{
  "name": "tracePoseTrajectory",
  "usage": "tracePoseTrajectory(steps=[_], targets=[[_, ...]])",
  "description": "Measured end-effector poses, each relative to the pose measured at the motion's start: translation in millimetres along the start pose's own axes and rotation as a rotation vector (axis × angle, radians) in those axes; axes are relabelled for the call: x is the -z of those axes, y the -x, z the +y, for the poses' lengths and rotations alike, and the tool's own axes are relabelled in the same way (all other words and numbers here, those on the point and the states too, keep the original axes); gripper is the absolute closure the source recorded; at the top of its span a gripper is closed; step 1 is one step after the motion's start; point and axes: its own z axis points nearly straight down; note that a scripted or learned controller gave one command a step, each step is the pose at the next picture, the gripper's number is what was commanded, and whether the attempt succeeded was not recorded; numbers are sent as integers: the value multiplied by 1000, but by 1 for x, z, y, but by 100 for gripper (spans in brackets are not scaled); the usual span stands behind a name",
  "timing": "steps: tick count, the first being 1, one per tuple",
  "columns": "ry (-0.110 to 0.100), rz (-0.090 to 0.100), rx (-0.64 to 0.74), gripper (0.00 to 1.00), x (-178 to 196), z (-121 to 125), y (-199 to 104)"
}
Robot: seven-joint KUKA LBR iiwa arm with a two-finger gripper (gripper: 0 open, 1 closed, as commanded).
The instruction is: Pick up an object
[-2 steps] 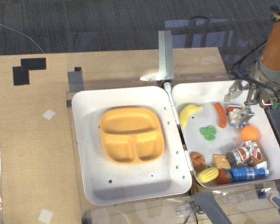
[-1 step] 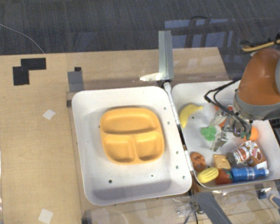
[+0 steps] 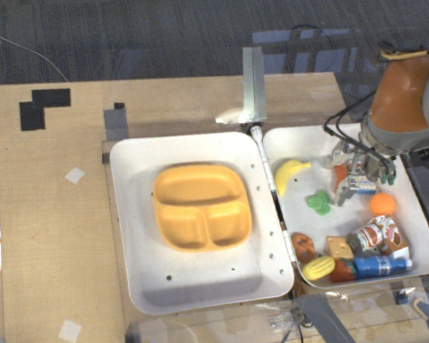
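Note:
The right bin (image 3: 426,256) holds several small items: a yellow banana (image 3: 292,173), a green toy (image 3: 319,202), an orange ball (image 3: 382,203), a red-and-white can (image 3: 377,236), a blue bottle (image 3: 382,266), a yellow fruit (image 3: 319,268), a tan block (image 3: 340,248) and a brown-red piece (image 3: 303,245). My gripper (image 3: 360,175) hangs low over the bin's upper middle, just right of the green toy. A small red, white and blue item (image 3: 355,182) sits right at it; I cannot tell if it is held.
The left bin (image 3: 146,286) carries a yellow compartment plate (image 3: 201,206) in its middle. A metal divider (image 3: 271,192) runs between the two bins. The arm's orange band (image 3: 404,100) looms over the right bin's upper right corner.

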Motion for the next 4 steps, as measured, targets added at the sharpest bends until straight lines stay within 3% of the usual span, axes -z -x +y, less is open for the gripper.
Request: tracePoseTrajectory(steps=[1, 2, 3, 4], targets=[[-1, -2, 3, 0, 12, -32, 18], [-1, -8, -59, 0, 84, -28, 26], [1, 9, -418, 0, 11, 48, -7], [-2, 4, -312, 0, 1, -33, 37]])
